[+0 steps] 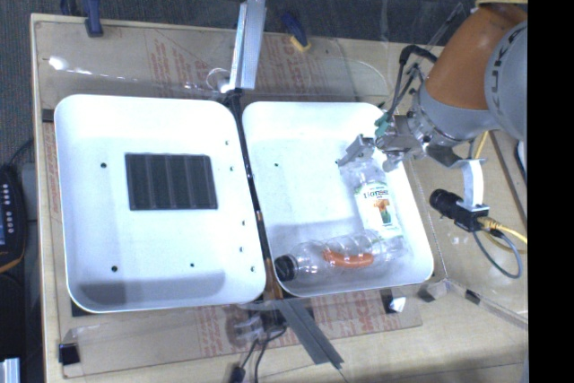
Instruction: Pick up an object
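lying in the right bin (269, 139) were two clear plastic bottles. one, a small upright-looking bottle with a white label and orange mark (377, 204), lay along the bin's right wall with its neck toward the far side; the other, a larger bottle with a black cap and an orange label (336, 256), lay on its side along the near wall, cap pointing toward the divider between the bins. the two were close at the near right corner, though whether they touched could not be told.

the gripper (366, 150) hung over the far right part of that bin, just above the neck end of the small bottle. whether the jaws were spread or closed could not be told — the metal parts blurred together there — and nothing could be seen held in them.

both bottles looked empty or nearly so, so likely light, thin-walled and springy; clear plastic of that kind would probably be slick and would dent under a hard squeeze, then roll away if pinched off-centre. the surer hold seemed to be across the body of the small bottle, mid-label, with the jaws set square to its long axis — the neck being narrow and apt to slip. its place against the wall left little room for the outer finger.

the left bin (90, 193) held a dark ribbed rectangle (170, 181).
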`<state>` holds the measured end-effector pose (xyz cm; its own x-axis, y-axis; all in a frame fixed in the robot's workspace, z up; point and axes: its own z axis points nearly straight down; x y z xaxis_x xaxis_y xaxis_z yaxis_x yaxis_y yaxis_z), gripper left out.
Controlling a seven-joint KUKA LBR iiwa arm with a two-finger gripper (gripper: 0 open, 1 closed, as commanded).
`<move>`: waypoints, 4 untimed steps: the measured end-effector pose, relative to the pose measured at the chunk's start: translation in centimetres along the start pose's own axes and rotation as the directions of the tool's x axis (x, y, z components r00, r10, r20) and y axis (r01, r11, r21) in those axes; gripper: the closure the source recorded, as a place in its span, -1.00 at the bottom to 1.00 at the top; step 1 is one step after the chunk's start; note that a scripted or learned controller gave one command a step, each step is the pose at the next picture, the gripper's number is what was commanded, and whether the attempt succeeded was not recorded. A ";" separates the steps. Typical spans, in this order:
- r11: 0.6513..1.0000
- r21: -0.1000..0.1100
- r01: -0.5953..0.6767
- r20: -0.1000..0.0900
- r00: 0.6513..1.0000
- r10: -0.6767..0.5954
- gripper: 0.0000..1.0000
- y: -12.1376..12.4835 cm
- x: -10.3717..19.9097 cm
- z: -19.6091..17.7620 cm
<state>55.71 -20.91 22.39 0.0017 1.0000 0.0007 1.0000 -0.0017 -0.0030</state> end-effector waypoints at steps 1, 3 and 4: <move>1.000 0.004 0.013 0.000 1.000 -0.013 -1.00 1.0 0.4 1.5; 0.978 0.000 -0.206 0.001 0.978 0.206 -1.00 2.9 0.8 0.0; 0.998 -0.002 -0.057 0.001 0.998 0.057 -1.00 3.6 1.0 -1.9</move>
<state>59.36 -19.92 24.31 0.0591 0.9982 -0.0009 0.9982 -0.0591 -0.0015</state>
